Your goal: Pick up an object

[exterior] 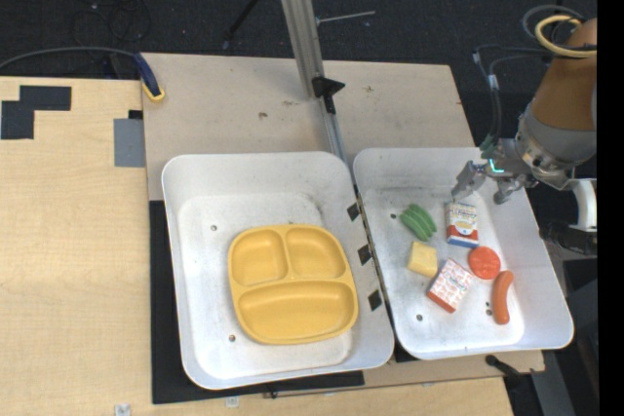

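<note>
My gripper [487, 183] hangs over the back right part of the right bin [546, 331], fingers spread apart and open with nothing between them. Just below it lies a small white and red carton [462, 222]. Around that lie a green pepper-like piece [419, 221], a yellow block [422, 259], a red and white box [449, 284], a red round piece [485, 261] and an orange sausage [501, 296].
The left bin [195, 200] holds a yellow divided plate [291, 283]. An aluminium post [300, 24] rises behind the bins. A pale wooden board [68, 248] covers the left of the bench.
</note>
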Controlling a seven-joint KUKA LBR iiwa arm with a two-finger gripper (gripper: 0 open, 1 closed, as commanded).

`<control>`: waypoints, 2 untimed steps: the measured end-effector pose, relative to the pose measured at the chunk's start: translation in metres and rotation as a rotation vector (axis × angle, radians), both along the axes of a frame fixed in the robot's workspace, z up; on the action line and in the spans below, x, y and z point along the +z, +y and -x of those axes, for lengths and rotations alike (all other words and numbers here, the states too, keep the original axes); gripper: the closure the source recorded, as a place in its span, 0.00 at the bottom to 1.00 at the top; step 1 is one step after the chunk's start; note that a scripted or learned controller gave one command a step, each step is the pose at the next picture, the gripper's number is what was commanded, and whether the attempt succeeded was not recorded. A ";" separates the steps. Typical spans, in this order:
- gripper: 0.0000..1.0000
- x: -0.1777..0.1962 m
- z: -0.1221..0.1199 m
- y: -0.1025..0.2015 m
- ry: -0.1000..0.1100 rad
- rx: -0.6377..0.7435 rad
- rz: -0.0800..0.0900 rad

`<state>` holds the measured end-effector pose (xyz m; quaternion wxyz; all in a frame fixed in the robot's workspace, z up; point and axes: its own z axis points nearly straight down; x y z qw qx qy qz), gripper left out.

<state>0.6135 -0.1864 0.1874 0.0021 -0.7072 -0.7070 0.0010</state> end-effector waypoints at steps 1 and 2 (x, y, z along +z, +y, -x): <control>0.00 0.001 -0.001 0.000 -0.002 0.000 0.000; 0.00 -0.060 -0.001 0.008 0.004 0.003 -0.001</control>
